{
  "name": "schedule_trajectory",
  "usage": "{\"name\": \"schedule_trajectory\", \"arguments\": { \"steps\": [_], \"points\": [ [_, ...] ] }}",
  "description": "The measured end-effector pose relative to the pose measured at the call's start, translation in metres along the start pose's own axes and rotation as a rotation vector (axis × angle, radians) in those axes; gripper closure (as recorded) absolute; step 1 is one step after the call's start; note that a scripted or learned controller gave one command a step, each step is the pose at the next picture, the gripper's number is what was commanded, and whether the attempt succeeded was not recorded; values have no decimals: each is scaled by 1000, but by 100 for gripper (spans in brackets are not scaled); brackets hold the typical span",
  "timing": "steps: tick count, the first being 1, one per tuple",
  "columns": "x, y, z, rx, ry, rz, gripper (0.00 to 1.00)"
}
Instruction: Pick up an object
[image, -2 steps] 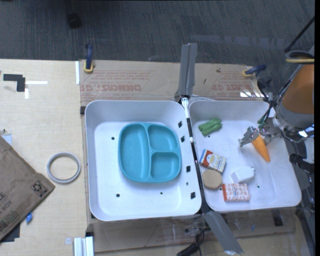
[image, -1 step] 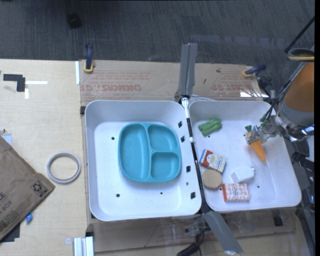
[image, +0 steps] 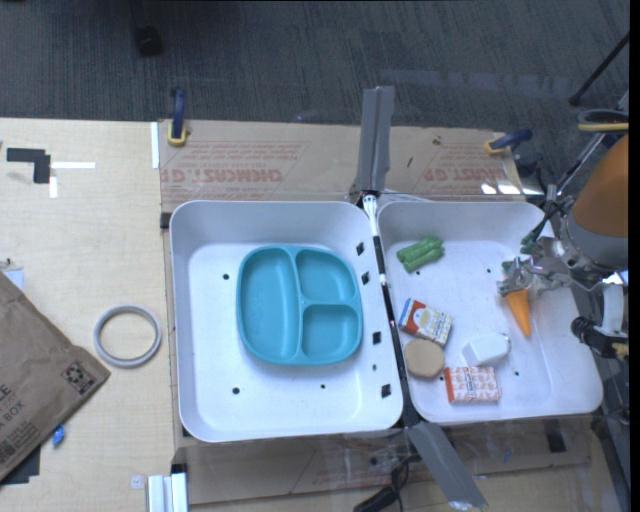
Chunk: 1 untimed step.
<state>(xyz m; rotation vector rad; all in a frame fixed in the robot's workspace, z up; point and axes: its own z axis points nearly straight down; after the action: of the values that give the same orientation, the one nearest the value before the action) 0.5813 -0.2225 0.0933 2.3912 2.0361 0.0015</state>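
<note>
Gripping an orange carrot (image: 520, 310), end effector (image: 517, 283) over right bin (image: 560, 395).

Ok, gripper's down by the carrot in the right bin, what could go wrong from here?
The gripper sits at the orange carrot's upper tip, not its middle; I can't tell whether it has a grip. A pinch on that narrow end could slip as the arm lifts.

The carrot lies near the right bin's far-right side, so the wrist might clip the wall.

The white block lies just below the carrot's point and could get nudged.
</note>
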Motion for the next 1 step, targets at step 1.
{"name": "schedule_trajectory", "arguments": {
  "steps": [1],
  "points": [
    [30,37,-104,1,-1,-201,100]
  ]
}}
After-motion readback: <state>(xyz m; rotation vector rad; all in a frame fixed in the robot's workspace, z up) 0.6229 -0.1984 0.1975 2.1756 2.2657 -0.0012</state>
